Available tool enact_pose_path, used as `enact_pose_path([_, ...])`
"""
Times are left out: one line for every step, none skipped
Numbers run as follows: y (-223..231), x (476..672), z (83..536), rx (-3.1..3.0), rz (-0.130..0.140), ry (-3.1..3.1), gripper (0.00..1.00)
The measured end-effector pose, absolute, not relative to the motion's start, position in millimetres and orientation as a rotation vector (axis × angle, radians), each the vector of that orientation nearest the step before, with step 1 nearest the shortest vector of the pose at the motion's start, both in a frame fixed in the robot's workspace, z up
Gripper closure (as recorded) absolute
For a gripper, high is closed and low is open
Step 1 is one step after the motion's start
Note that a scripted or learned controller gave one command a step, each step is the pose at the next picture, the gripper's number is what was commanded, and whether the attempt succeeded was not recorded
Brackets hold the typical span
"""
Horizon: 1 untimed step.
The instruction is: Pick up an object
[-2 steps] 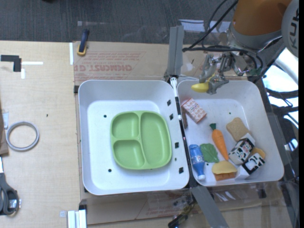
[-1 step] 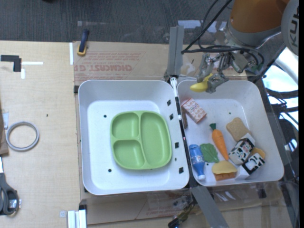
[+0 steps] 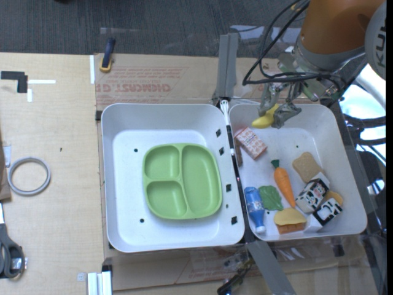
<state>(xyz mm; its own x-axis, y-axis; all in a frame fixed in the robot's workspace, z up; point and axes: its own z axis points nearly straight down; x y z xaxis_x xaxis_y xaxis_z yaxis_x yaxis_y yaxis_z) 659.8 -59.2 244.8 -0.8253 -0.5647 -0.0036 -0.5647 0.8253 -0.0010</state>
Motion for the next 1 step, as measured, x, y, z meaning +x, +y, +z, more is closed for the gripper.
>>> enact_pose_path([-57.6, 660.0, 245.2, -1.074, -0.001, 2.947, 1.0])
